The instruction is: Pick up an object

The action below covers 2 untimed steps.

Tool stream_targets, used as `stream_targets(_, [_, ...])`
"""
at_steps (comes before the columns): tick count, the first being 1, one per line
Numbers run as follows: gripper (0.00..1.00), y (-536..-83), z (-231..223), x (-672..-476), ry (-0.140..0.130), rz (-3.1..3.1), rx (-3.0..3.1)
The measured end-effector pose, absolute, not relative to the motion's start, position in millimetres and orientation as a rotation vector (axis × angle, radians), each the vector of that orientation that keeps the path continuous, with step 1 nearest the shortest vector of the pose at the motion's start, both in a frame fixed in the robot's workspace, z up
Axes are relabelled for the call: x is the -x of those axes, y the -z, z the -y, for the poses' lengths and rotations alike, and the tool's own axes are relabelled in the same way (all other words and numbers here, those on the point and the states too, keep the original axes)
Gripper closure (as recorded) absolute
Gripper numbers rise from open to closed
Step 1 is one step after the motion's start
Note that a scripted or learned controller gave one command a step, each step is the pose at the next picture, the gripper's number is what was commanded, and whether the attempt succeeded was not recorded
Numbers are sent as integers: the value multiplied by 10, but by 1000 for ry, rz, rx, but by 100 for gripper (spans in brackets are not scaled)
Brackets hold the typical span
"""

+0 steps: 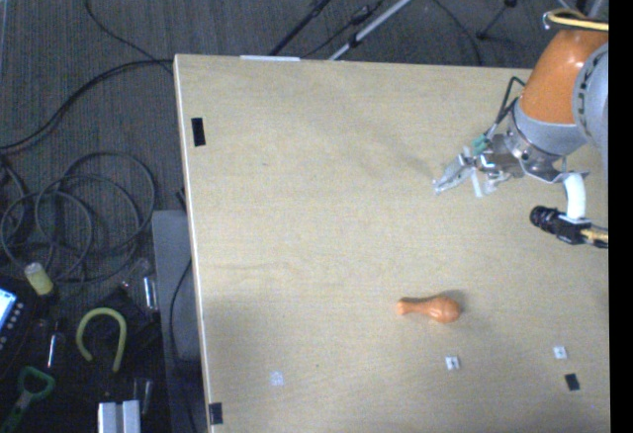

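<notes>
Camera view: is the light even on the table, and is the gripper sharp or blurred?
Camera view: the table is lit unevenly, brighter in its upper part, dimmer toward the lower edge; the gripper looks soft and slightly blurred; the orange object is fairly clear, with a faint shadow beneath it.

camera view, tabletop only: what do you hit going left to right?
Small black rectangular marker near the table's left edge → orange pear-shaped object lying on the tan wooden tabletop → silver two-finger gripper → grey arm with its orange band.
</notes>
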<state>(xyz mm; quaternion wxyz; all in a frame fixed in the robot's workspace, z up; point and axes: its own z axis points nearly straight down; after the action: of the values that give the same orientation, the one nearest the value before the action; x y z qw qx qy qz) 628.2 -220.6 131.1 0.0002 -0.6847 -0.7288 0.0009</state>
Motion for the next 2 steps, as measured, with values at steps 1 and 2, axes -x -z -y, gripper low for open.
stream_targets(1, [0, -836, 2136, -6579, -5, 2393, 2037])
stream_targets(2, [0, -838, 1428, -6685, -1, 2596, 1769])
